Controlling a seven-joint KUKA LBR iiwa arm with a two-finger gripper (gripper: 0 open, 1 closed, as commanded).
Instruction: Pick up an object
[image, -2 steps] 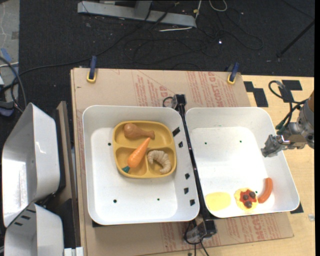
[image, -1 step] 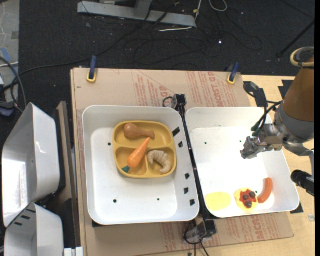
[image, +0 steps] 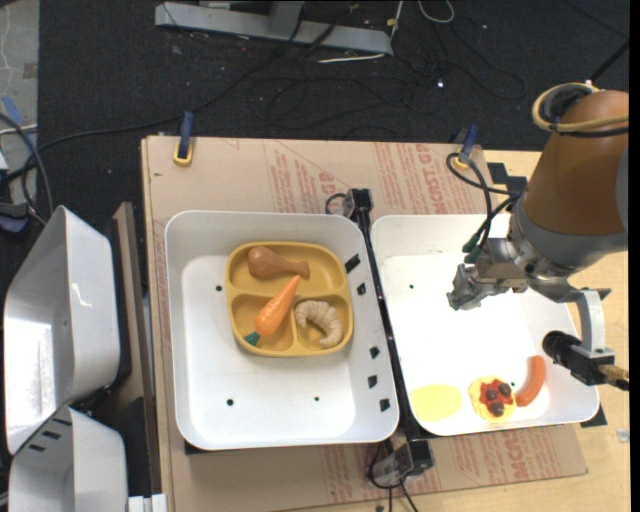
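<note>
The worktop (image: 300, 165) is a sheet of pale board with red lettering printed across it, and two shallow white bins sit on it side by side. The left bin (image: 200, 400) and the right bin (image: 420, 235) touch along a black strip (image: 375, 320) running between them. A yellow clamp (image: 184, 148) grips the board's far left edge, and a blue one (image: 466, 140) sits at the far right. Beyond the board, black cables (image: 100, 110) trail over a dark floor towards a grey metal bar (image: 270, 28). To the left stand tilted white tubs (image: 55, 310).
</note>
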